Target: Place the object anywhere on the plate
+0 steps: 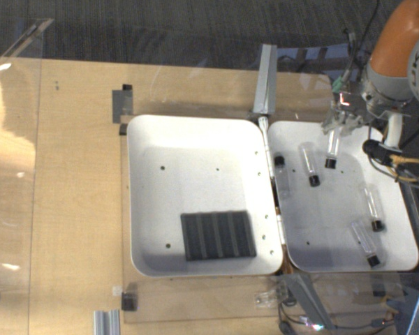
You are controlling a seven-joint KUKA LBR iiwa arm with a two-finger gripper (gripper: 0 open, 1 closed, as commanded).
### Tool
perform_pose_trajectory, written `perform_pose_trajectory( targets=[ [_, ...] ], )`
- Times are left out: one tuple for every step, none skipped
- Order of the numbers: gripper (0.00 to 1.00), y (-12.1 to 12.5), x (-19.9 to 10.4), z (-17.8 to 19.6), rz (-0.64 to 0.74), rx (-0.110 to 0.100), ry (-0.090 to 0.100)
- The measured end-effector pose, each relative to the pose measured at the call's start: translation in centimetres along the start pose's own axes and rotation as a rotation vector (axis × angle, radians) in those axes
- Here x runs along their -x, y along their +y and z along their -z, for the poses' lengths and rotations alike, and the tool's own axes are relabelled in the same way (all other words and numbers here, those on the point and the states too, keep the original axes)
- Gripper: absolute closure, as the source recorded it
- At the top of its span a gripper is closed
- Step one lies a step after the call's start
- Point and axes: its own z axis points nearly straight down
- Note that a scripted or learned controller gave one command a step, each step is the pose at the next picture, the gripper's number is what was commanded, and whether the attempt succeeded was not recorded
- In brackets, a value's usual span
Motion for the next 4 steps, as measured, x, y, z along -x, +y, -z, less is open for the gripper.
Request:
perform_pose_trajectory(
  targets=[
    [1.0,-1.3,-6.4,-8.3,-0.367,-0.005,0.001],
    [1.0,-2.2,-11.7,-1.2,0.254,0.001,0.003],
    [1.0,-3.6,-19.4,-1.2,0.131,-0.001,0.004],
    [1.0,-5.4,-26.7,-7.6,-0.017,-0.006,0.003]
  ],
)
